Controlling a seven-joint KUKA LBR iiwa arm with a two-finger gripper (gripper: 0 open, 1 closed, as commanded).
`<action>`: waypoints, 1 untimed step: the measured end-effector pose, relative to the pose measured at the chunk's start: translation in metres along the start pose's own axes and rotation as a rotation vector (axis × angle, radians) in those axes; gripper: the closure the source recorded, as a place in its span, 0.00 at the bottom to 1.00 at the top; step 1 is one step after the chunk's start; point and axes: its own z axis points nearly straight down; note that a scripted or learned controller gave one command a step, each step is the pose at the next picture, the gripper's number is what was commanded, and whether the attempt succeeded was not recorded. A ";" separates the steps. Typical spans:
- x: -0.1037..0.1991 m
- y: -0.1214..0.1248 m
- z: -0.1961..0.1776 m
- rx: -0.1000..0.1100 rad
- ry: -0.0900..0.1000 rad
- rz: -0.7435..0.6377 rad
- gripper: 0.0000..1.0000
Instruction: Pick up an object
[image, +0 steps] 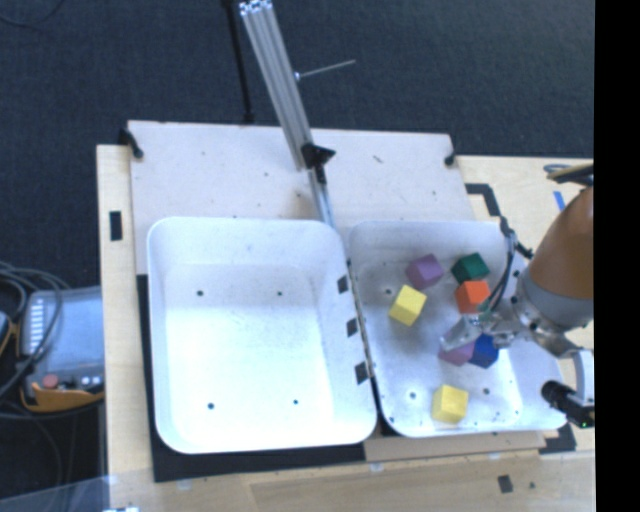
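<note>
The yellow cube (450, 403) nearest the lower rim lies alone on the floor of the right-hand shallow white bin (400, 415), well apart from the other blocks. Just above it, the two-finger gripper (476, 333) on the grey arm (560, 285) hangs low over the middle of that bin, reaching in from the right. How wide the tool stands cannot be told, as its tip is a blur of grey metal, and nothing can be seen clamped in it. A small blue cube (485, 352) sits just under the gripper's tip, touching or almost touching a pale purple block (457, 352) on its left; whether the tool touches either one is unclear.

Farther up, an orange cube (473, 295) lies just beside the gripper, with a dark green cube (470, 268) close above it. To their left rest a purple cube (425, 270) and, slightly nearer, a second yellow cube (407, 305), the two near each other but apart.

The left-hand shallow white bin (165, 300) sits beside the right one, their rims meeting along the middle. Both rest on a pale wooden bench (280, 165), and a silver metal pole (280, 85) rises at a slant from its far side.
</note>
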 end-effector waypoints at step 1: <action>-0.001 0.002 -0.014 -0.007 0.001 0.006 1.00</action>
